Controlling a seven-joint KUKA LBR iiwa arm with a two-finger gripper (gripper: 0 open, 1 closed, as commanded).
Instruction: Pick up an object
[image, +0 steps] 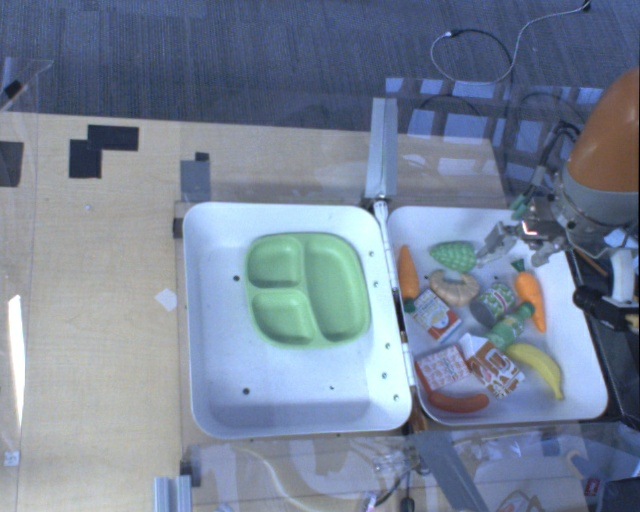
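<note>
Lying in the right bin (590, 395) are the toy foods: a green leafy piece (453, 255) near its far edge, a tan mushroom-like piece (455, 288) just in front of it, an orange carrot (407, 273) along the left wall, and a second carrot (530, 297) toward the right wall. Between these sit a small can (495, 301) and a green bottle (510, 327), touching or nearly so. Three printed cartons (440, 367) lie nearer the front, a red sausage (458, 402) at the front edge, a banana (538, 367) by the front right corner. The gripper (520, 240) hangs over the far right part of this bin with its fingers spread apart, nothing between them. The left bin (215, 400) holds a green divided tray (305, 288)
</note>
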